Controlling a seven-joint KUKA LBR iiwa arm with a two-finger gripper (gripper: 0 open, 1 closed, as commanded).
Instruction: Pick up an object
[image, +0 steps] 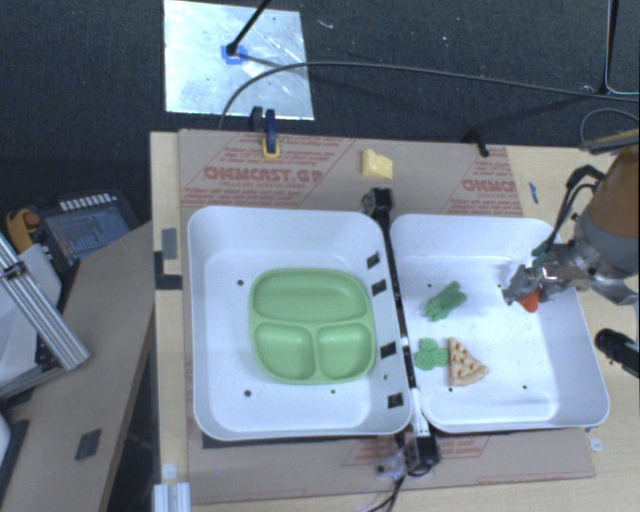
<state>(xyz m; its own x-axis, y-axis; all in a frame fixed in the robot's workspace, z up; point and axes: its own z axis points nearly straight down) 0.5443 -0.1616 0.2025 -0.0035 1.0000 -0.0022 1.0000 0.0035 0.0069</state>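
My gripper (527, 290) is low at the right bin's (575, 400) far right side, clamped on a small red-orange piece (530, 299). Grab looks made; lift remains.

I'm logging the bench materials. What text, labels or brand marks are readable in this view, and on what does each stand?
"CHEMCAST GP": red print on the brown board under the bins, left of the yellow block.
"CHEMCAST": again at the board's upper right, slanted and partly cut off.
Red print along the board's front edge: too blurred to read.
Pendant screen at left: too small to read.
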